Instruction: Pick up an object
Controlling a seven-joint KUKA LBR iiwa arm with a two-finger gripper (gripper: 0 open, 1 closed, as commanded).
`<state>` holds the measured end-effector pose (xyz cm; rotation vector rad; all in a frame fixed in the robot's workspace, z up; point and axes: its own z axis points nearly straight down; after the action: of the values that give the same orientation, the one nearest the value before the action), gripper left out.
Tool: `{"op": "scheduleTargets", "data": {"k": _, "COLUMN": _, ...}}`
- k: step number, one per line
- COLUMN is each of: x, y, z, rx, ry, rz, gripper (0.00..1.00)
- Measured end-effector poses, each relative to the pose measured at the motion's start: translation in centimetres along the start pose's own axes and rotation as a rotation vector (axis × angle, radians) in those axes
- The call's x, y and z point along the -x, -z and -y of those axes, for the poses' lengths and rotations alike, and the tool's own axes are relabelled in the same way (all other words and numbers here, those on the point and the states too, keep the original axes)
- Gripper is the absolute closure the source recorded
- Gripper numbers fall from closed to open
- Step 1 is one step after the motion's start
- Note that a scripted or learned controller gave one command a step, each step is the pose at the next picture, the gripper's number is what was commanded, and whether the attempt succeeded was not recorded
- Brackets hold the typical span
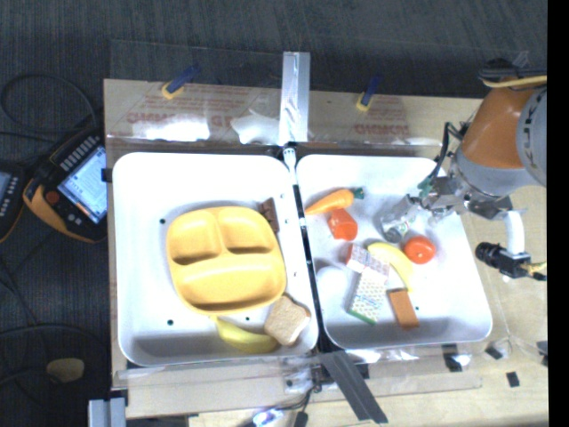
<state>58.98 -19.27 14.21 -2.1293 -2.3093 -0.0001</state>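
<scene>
Object: we take the tomato (420, 250), in the right bin (471, 314), touching the banana (391, 261)
Gripper (397, 224): low over that bin, just up-left of the tomato; we cannot tell its state
Left bin (133, 265): yellow tray (227, 258), bread slice (286, 319)

Reaches in from the right edge of the camera view, grey arm (533, 140) with its orange band (493, 136) high at the upper right. Bends down and leftward from that band into a cluster of grey and black wrist parts. Ends in the gripper (397, 223), low and angled toward the lower left, metallic and pale. Too small and blurred at the tip for more.
</scene>
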Motion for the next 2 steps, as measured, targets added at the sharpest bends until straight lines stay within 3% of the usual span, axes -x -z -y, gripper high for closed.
{"op": "scheduleTargets", "data": {"k": 1, "x": 0.7, "y": -5.3, "z": -3.8, "rx": 0.007, "ry": 0.077, "rz": 0.007, "gripper": 0.0}}
{"op": "scheduleTargets", "data": {"k": 2, "x": 1.6, "y": -5.2, "z": -2.0, "rx": 0.011, "ry": 0.208, "rz": 0.006, "gripper": 0.0}}
